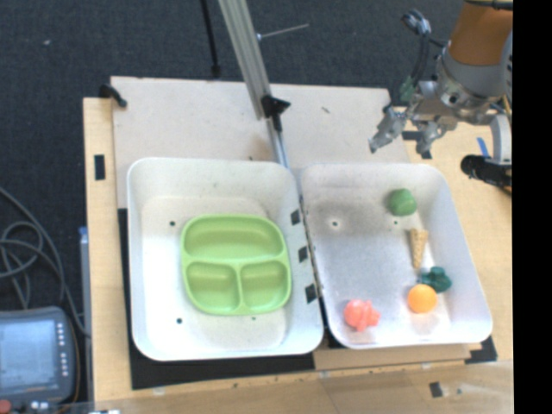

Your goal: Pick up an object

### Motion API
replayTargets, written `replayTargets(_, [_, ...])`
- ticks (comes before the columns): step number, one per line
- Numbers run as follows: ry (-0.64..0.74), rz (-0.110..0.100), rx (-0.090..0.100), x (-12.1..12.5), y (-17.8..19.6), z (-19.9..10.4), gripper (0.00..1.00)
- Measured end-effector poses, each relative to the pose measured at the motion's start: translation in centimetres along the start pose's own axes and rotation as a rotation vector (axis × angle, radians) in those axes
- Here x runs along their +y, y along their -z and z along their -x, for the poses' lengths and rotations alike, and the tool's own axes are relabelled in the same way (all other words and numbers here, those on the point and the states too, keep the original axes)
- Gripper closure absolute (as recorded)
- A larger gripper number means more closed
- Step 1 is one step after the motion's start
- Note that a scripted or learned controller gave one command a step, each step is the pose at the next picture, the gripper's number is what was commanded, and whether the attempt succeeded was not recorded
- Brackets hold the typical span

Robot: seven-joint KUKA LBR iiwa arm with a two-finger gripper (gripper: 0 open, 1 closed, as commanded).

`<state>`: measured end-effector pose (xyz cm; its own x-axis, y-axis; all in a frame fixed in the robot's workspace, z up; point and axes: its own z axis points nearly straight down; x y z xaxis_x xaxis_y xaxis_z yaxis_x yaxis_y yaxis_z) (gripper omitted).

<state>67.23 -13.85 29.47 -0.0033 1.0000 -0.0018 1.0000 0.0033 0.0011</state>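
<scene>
The gripper (404, 141) is seen at the upper right of the camera view, above the far rim of the right bin (466, 317), hanging from the grey wrist under the orange band of the arm (476, 33). Two dark fingers can be made out, one reaching left toward the bench and one shorter to its right; they are spread apart, with bare bench visible between them, and nothing is gripped.

Nearest to the gripper, inside the right bin, a round green object (400, 202) is lying near the far right corner. Just below it, a tan cone-shaped piece (418, 247) is placed lengthwise along the right side. Further toward the near edge, a small dark green item (437, 278) is found touching an orange ball (422, 299). To the left of the ball, well apart from it, a pink-red lumpy object (361, 314) is resting near the front wall.

In the left bin (147, 231), a light green divided tray (235, 262) with three compartments is laid flat. A slanted metal pole (246, 46) is mounted behind the seam between the two bins. A grey screen device (33, 356) is seen at the lower left, off the bench.
</scene>
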Motion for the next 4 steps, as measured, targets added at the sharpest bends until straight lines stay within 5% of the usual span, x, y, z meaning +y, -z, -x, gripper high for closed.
replayTargets(1, [0.001, -0.001, -0.001, 0.0, 0.0, 0.0, 0.0])
replayTargets(4, [-0.003, -0.006, 0.0, 0.3, -17.2, 0.3, 0.0])
